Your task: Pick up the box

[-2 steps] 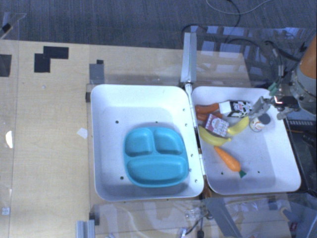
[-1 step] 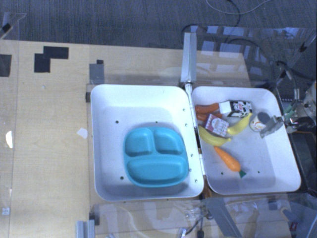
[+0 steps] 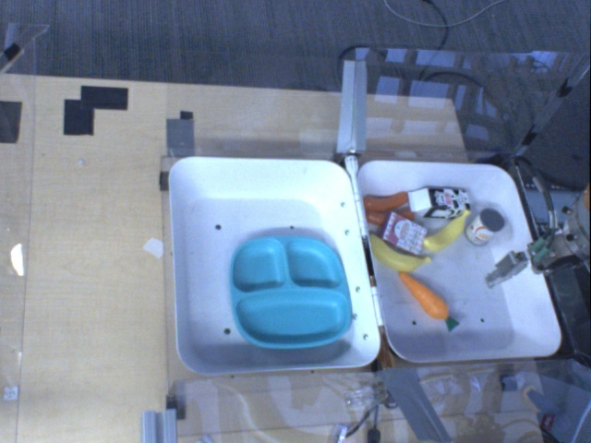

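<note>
Bench (image 3: pixel 92 247): pale wood surface, black squares near its far left corner; two shallow white bins sit side by side on it, edges touching along the middle.

Left bin (image 3: pixel 199 210): the larger-looking of the two; holds a blue divided tray (image 3: pixel 291 291), three compartments, lying flat toward the bin's near right corner; tray's near edge close to the bin's near wall.

Right bin (image 3: pixel 499 340): contents clustered along its far edge and left wall; near right half of the floor bare.

Arm: grey links enter at the right edge of the right bin; gripper (image 3: pixel 508 269) hangs over the bin's right side, just inside the right wall, apart from every object; nothing seen between its fingers; cannot tell whether the claw is released or clenched, too small and blurred.

Banana (image 3: pixel 434 241): yellow, curved, lies from the left wall toward the far middle of the right bin.

Box (image 3: pixel 404 233): small, dark red with a pale label; lies tilted near the left wall of the right bin, resting against the banana, just near of the red sausage-like item (image 3: pixel 383 205).

Carton (image 3: pixel 443 198): white with black patches, at the far edge, touching the banana's upper end.

Carrot (image 3: pixel 427 297): orange with green tip; near of the banana, toward the bin's middle, pointing to the near right.

Can (image 3: pixel 484 225): small, round, dark top; right of the banana tip, well clear of the gripper.
</note>
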{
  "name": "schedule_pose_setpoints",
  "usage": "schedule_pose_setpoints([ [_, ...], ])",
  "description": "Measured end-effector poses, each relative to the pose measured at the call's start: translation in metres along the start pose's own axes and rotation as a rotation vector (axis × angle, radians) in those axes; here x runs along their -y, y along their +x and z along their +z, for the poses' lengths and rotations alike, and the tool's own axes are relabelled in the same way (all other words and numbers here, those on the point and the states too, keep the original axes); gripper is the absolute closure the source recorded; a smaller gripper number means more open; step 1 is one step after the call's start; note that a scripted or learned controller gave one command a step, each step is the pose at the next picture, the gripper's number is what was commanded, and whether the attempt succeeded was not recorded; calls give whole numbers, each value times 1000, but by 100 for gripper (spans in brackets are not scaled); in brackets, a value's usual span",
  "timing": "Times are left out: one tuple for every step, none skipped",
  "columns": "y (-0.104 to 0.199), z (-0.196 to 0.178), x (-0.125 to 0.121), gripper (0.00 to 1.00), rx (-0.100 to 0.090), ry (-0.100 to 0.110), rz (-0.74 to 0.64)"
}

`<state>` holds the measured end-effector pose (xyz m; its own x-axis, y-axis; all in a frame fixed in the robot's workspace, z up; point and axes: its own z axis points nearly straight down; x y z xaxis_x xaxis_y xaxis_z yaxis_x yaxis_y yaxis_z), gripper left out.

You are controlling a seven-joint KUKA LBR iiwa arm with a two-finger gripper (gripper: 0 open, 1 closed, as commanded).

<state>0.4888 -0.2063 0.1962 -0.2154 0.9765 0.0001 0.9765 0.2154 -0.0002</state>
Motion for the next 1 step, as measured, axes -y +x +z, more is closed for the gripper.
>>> schedule_pose_setpoints([
  [-6,63,-30,0,-2,0,-201],
])
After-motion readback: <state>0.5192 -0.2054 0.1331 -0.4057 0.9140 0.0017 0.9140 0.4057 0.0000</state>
